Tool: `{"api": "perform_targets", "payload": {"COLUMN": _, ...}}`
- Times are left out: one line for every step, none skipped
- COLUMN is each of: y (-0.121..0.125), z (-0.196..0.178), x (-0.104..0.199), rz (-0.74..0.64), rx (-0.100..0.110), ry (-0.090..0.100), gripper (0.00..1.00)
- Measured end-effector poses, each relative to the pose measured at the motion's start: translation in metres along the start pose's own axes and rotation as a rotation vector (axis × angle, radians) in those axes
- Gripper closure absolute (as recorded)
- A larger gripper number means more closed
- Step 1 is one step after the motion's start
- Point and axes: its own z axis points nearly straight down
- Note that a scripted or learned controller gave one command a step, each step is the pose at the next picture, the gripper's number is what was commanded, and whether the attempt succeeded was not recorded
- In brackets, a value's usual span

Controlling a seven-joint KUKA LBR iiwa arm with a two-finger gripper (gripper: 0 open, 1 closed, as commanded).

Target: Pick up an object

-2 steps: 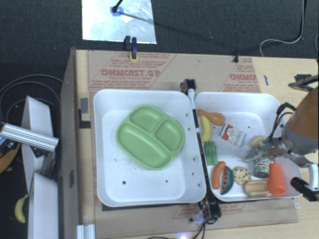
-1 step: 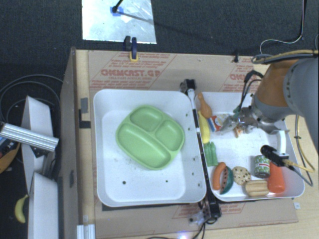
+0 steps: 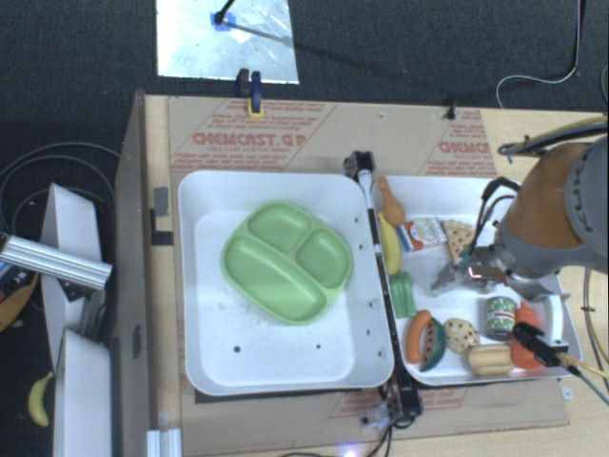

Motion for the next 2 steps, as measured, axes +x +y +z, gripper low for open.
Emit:
{"api": "perform_targets", "payload": {"y": 0.103, "z": -0.001, "x": 0.024, "rz": -0.011, "rx": 0.006, "ry": -0.002, "gripper": 0.00}}
{"api": "perform_targets", "payload": {"y": 0.125, "z": 0.002, "x": 0.042, "rz": 0.004, "rx": 0.029, "ry": -0.003, "gripper": 0.00}}
